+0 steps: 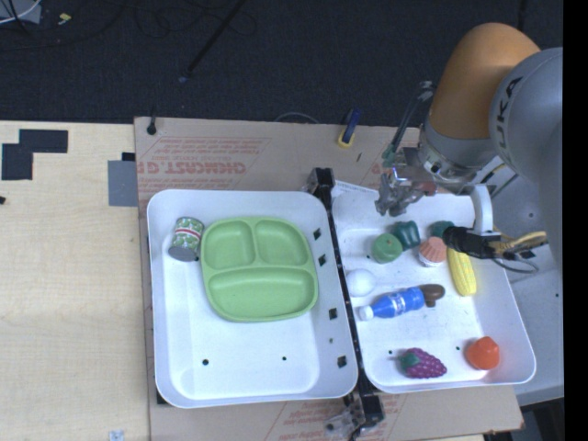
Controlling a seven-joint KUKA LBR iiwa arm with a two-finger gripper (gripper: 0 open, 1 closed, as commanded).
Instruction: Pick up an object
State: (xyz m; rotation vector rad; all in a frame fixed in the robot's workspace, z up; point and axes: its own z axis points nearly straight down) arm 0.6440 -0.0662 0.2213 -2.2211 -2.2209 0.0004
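Observation:
My gripper (397,202) hangs over the back of the right bin (514,338), just above a green toy vegetable (395,243). Nothing shows between its metal fingers. Below it lie a white ball (359,281), a blue bottle (397,303), a yellow corn cob (462,272), a small orange-and-white piece (431,252), purple grapes (422,363) and an orange fruit (482,352).
The left bin (184,356) holds a green divided plate (258,268) and a small tin can (186,238) at its back left corner. A black divider (336,283) runs between the bins. The arm's grey and orange body (496,90) looms over the right bin's far corner.

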